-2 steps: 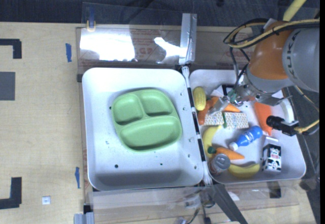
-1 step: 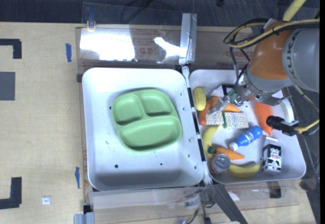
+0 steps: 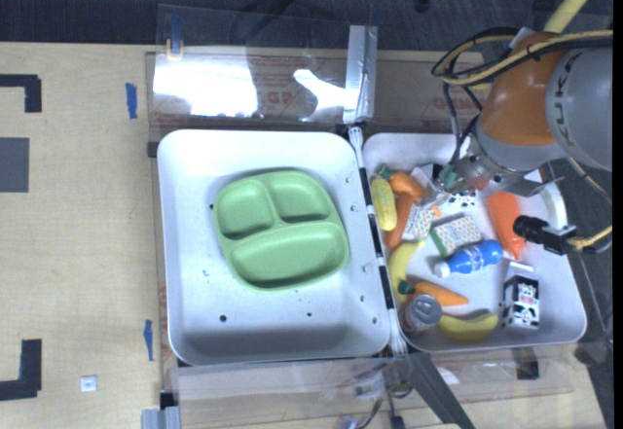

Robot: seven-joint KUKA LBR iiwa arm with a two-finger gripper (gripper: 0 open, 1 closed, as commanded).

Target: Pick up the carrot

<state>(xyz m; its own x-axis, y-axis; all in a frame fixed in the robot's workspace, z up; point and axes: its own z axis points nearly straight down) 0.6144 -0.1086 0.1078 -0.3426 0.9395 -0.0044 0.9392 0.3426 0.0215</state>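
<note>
A: Camera view, entry one. Two white bins side by side on the bench. The left bin (image 3: 185, 223) holds a green divided plate (image 3: 280, 228), three compartments, lying flat near the bin's middle.

B: And the right bin (image 3: 569, 320)?

A: Cluttered. A carrot (image 3: 440, 296) lies near the front, roughly level, thick end at left, just above a banana (image 3: 472, 324) and beside a grey can (image 3: 421, 312). An ear of corn (image 3: 384, 202) runs along the left wall. A blue and white bottle (image 3: 471, 258) lies on its side in the middle. A black and white carton (image 3: 523, 302) stands at front right.

B: Other orange items?

A: Yes: a small orange piece (image 3: 407, 187) near the corn, a larger orange object (image 3: 505, 221) at right. What those are I cannot tell.

B: Arm?

A: It enters from the right, orange band over the bin's back corner. The gripper (image 3: 458, 179) hangs low over the back of the right bin, well apart from the carrot.

B: Fingers?

A: Cannot tell whether open or closed; too dark and small here.
</note>
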